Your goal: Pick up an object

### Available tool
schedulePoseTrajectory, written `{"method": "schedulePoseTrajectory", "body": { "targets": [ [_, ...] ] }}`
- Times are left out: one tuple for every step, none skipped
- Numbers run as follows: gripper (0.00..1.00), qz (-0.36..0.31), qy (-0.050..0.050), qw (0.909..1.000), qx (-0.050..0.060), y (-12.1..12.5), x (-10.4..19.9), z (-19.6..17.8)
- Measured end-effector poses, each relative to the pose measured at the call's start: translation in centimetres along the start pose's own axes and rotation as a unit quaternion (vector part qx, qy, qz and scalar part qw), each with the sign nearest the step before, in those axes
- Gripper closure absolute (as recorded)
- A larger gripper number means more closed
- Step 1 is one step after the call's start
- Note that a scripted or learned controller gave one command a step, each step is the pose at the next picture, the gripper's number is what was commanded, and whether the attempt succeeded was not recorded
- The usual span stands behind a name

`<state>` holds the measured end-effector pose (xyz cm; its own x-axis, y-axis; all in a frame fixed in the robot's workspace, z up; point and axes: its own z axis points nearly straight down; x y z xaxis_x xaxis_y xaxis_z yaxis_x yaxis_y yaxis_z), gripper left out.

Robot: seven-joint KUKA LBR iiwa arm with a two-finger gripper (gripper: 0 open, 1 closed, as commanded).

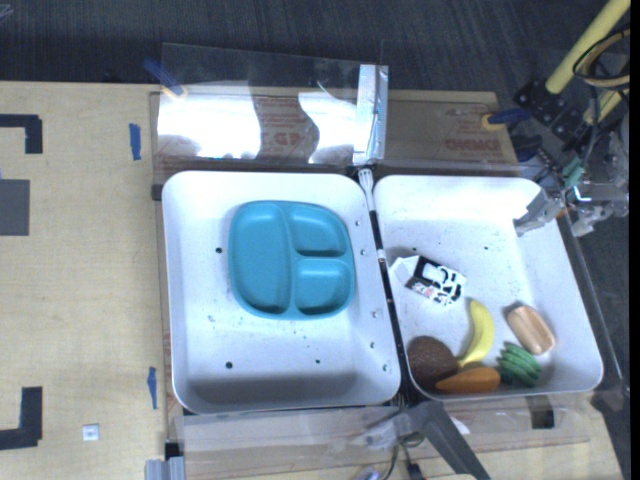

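The right bin (pixel 470 203) holds a white and black packet (pixel 432 279), a yellow banana (pixel 480 331), a brown round fruit (pixel 431 357), an orange carrot (pixel 468 379), a green toy vegetable (pixel 519 362) and a tan bread roll (pixel 530 328). They lie bunched in the bin's near half. My gripper (pixel 548 206) hangs over the far right rim of this bin, well apart from all of them, with nothing seen in it.
A blue divided plate (pixel 291 258) lies in the left bin (pixel 195 298). A clear plastic sheet with a metal upright (pixel 370 118) stands behind the bins. Cables and a yellow hose (pixel 595 33) hang at the upper right.
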<state>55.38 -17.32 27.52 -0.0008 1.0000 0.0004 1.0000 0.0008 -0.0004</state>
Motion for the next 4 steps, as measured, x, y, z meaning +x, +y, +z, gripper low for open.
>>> {"method": "schedulePoseTrajectory", "body": {
  "targets": [
    [0.0, -0.1, -0.002, 0.9949, -0.004, 4.0, 3.2, -8.9],
    [0.0, -0.129, 0.001, 0.9917, 0.004, -7.6, 5.7, 5.6],
    [0.0, -0.225, -0.002, 0.9743, -0.004, -6.8, 2.1, 18.8],
    [0.0, -0.369, -0.002, 0.9293, -0.003, -2.4, 2.7, 12.9]
  ]
}}
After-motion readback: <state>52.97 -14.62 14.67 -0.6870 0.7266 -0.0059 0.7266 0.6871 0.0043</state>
